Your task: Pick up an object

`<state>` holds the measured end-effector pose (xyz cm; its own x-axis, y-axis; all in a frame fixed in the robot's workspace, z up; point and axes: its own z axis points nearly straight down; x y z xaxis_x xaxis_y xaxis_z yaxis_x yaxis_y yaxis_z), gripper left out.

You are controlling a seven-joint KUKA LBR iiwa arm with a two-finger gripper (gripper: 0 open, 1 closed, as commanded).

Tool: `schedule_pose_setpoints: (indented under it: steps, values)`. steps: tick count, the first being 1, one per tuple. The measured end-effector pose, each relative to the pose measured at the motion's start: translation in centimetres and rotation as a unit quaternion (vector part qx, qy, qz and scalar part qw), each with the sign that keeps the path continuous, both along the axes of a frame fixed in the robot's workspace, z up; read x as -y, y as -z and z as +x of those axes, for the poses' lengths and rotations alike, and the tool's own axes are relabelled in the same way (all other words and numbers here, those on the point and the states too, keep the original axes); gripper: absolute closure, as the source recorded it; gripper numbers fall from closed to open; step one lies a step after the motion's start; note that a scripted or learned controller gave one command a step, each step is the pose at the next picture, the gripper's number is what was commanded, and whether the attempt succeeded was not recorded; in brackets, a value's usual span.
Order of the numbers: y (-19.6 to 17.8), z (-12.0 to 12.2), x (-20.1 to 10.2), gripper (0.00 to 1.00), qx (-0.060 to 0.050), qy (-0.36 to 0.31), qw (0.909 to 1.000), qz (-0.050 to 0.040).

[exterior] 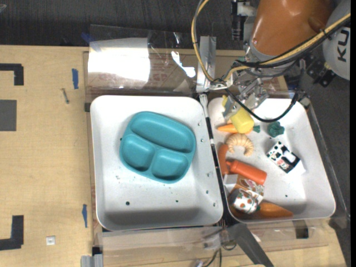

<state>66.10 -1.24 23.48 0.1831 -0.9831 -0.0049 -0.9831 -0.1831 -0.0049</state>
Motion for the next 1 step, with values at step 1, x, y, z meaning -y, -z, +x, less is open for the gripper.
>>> schedule_pose_setpoints:
  steps: [1]
  values:
    - [-2.34, -5.12, -3.37, 1.00, 0.000, -0.011, 0.9999, -0.0009]
